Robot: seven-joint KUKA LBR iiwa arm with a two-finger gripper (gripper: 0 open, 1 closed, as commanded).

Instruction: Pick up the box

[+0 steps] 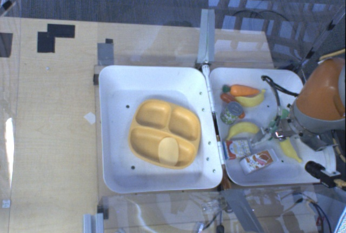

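Box (258, 161) is the word I take to mean the small red and white carton lying flat near the front edge of the right bin (294, 76), tilted a little so its long side runs up toward the right; it rests on the bin floor and has not been lifted. Just beside it on the left lies a second small packet (238, 148), white with red print, which could also pass for a carton, so the target is a judgement. Above these a yellow banana (242, 129) curves across the floor, and a small round greyish item (232, 114) sits beyond it. Further back lie an orange carrot (244, 90) and another banana (252, 99), touching each other. A further yellow piece (290, 150) lies to the right of the carton, next to the arm. The gripper (274, 133) hangs low over the bin, just above and right of the carton, near but apart from it; whether its grip is released or clenched I cannot tell, and nothing visibly sits in it. The left bin (111, 134) holds a yellow divided tray (164, 132). As I judge it, the approach is largely made, while the grasp and the lift are left to do.
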